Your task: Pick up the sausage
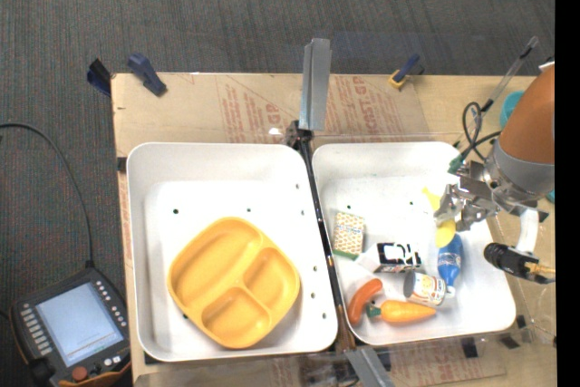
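The sausage [364,298], reddish-orange and curved, lies near the front left corner of the right bin [381,160]. An orange carrot [408,312] touches its right side. My gripper [456,206] hangs over the right part of the same bin, well behind and to the right of the sausage. It sits just above a yellow object [444,234], and the view does not show whether it touches that object.
The right bin also holds a small can [426,287], a blue bottle [449,261], a black-and-white box [397,256] and a cracker box [348,233]. A yellow divided plate [235,281] lies in the left bin [181,168]. A metal post [316,86] stands behind the bins.
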Controlling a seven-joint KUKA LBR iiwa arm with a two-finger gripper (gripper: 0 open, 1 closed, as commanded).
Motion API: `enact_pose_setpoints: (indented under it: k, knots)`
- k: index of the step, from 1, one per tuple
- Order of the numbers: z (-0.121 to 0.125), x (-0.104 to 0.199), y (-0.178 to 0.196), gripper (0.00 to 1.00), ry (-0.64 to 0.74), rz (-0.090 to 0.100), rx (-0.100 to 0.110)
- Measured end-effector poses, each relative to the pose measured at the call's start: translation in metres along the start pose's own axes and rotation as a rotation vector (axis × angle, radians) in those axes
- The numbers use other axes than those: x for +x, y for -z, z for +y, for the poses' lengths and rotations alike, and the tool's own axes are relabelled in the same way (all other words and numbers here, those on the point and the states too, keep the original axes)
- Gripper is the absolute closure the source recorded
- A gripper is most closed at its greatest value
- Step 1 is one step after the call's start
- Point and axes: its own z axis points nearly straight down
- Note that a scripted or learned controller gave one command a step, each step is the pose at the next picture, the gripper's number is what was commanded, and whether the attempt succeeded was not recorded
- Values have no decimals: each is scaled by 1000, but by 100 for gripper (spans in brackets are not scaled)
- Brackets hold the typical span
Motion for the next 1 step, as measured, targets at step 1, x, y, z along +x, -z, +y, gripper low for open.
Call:
enact_pose_setpoints:
  k: [1]
  knots:
    - [48,47,-15,100,-177,-1,-12]
